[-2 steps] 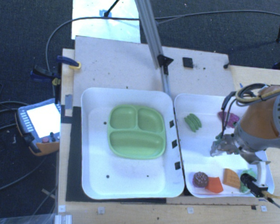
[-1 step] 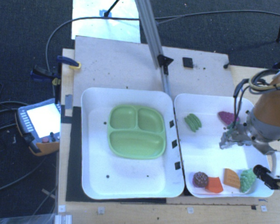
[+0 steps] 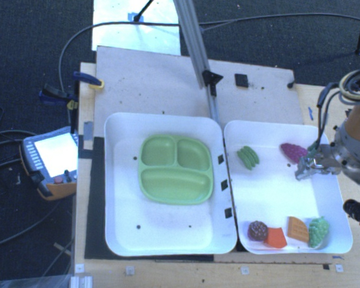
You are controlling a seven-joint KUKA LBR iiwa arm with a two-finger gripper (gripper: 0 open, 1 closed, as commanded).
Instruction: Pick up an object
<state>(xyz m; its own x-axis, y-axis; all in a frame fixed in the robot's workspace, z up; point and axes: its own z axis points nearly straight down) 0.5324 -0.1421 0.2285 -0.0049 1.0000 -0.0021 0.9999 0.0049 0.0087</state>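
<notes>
The gripper (image 3: 309, 166) is seen at the right side of the right bin (image 3: 268, 194), low over its white floor, with the grey arm (image 3: 356, 142) reaching in from the right edge. Whether its fingers are spread or pressed together cannot be told, and nothing is seen between them.

Just to the left of the gripper, slightly farther back, a purple toy (image 3: 294, 152) lies on the bin floor; whether the two touch cannot be told. Farther left, near the bin's left wall, a small green toy (image 3: 248, 157) is laid at a slant.

Along the near edge of the same bin four more toys are lined up: a dark round one (image 3: 258, 230) at the left, an orange-red wedge (image 3: 276, 237) touching it, an orange square piece (image 3: 297, 229) next, and a pale green leafy one (image 3: 319, 231) at the right, close against the near right corner.

In the left bin (image 3: 123, 185) a green plate (image 3: 176, 169) with three compartments is placed toward the far right part; nothing is seen in the compartments. The two bins are set side by side on a bench (image 3: 147, 77), joined by black clips (image 3: 224, 185) along the shared edge.

A metal pole (image 3: 197, 41) crosses the far part of the bench at a slant. On the floor to the left a handheld pendant (image 3: 51, 162) with a lit screen is lying, with cables (image 3: 70, 42) around it.
</notes>
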